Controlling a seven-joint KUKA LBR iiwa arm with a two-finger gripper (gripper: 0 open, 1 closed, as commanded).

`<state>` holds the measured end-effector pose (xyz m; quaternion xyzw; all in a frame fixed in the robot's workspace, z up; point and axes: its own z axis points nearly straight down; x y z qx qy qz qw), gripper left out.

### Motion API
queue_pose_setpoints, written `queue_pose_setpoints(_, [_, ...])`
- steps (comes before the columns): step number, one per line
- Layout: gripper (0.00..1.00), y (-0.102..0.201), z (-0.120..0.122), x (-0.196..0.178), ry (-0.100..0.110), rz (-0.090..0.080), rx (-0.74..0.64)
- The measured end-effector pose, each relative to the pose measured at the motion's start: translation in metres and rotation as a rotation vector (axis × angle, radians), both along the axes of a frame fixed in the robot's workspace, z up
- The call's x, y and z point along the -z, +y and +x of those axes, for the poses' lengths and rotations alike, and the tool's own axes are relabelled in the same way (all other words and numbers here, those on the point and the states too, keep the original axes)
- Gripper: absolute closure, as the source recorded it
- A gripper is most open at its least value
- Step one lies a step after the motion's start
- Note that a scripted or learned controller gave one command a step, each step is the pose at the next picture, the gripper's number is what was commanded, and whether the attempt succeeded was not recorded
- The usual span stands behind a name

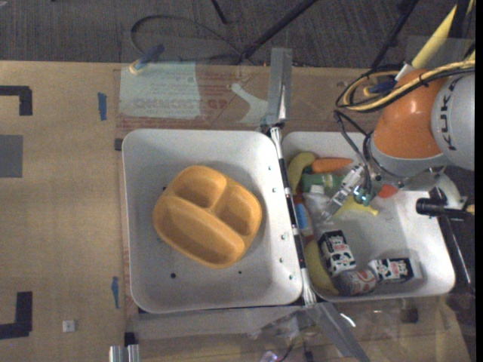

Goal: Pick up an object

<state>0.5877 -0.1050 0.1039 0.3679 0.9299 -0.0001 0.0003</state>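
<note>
You see two white bins side by side on the bench [60,225]. The left bin [143,277] holds an orange tray [207,215] with three compartments, lying a little left of the bin's middle. The right bin [430,255] sits just beside it, the two rims touching along a metal strip [278,89] that runs on toward the far side. Beyond the left bin a clear sheet [181,89] lies flat on the bench. Blue tape [102,105] marks the bench to the left, with black corner marks [19,100] near the left edge. Dark cables [226,13] cross the carpet at the far side.

arm [434,123] cropped at right edge
</note>
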Motion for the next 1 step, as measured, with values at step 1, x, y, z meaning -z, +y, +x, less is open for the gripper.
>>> queue_pose_setpoints(1, [0.00,0.0006,0.0175,0.0173,-0.004,-0.002,-0.115])
